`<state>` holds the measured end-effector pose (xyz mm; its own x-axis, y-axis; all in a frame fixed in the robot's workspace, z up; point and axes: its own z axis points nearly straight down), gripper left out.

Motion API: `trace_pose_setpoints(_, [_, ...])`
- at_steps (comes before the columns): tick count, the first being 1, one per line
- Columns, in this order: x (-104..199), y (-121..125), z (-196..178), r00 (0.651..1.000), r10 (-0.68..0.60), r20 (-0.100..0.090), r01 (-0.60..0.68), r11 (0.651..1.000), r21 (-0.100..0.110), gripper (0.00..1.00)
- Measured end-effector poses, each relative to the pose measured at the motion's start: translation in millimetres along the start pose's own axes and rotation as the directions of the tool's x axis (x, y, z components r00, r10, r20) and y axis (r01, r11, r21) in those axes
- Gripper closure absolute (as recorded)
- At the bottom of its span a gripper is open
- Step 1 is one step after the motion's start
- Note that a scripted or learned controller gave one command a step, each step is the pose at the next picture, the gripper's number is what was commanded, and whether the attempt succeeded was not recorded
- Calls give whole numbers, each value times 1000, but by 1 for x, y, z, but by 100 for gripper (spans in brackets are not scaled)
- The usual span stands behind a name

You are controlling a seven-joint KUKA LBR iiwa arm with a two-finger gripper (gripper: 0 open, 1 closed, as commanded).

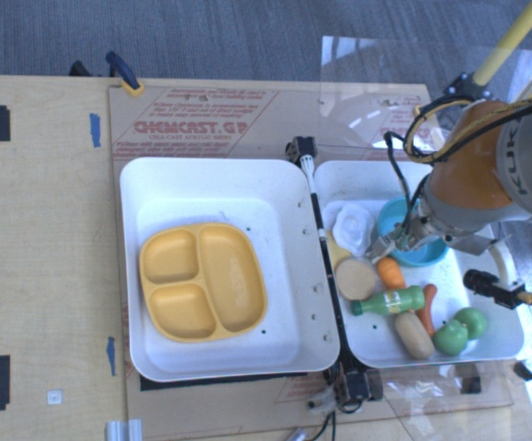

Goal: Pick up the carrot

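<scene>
The carrot (390, 272) is a small orange piece in the right bin (504, 343). It lies between a tan round item (356, 280) and a blue bowl (411, 232), just above a green bottle (390, 303). My gripper (397, 241) hangs low over the bowl's near-left rim, just beyond the carrot. Nothing is visibly held in it. The arm's grey wrist and orange band (468, 168) cover much of the bowl and the bin's back right.
A yellow divided plate (201, 280) sits in the left bin (155, 182). The right bin also holds a white cup (352, 225), a reddish-orange piece (428, 309), a tan oblong item (413, 334) and a green rounded item (458, 331), all crowded around the carrot.
</scene>
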<state>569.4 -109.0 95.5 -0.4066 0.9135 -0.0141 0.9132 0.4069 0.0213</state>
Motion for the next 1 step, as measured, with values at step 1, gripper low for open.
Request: trace_pose_setpoints(1, [71, 28, -92, 989, 148, -11, -148, 989, 17, 100])
